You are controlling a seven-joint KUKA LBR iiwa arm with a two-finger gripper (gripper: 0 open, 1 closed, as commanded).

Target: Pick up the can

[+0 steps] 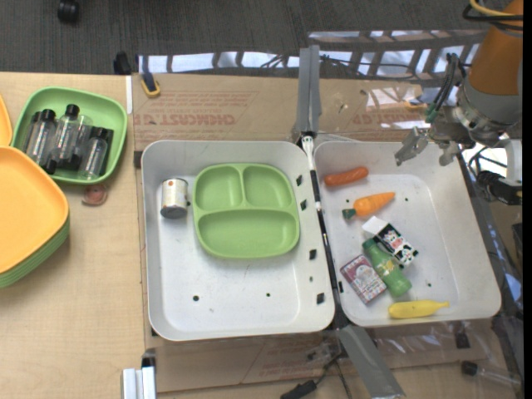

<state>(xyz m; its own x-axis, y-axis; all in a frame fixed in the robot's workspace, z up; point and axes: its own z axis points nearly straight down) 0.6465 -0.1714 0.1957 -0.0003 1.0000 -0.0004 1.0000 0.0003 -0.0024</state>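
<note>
Two white bins lay side by side on the bench, and I take the green divided plate point(246, 209) in the left bin point(241, 310) as the landmark for every place. This plate rested flat in the upper half of its bin. The arm point(499, 52) stood far to the right of the plate, above the upper right corner of the right bin point(474, 248), and its gripper point(432, 144) hung there well apart from the plate (whether it was spread or pressed together I could not tell, it was too small and dark). Nothing showed between its tips. The can point(174, 198) was just beside the left edge of the plate, apparently lying on its side with one round end toward the camera, so it probably could roll when touched. I judge that the reach had not begun. Small things such as a carrot point(371, 204) lay to the right of the plate, in the other bin.
</note>
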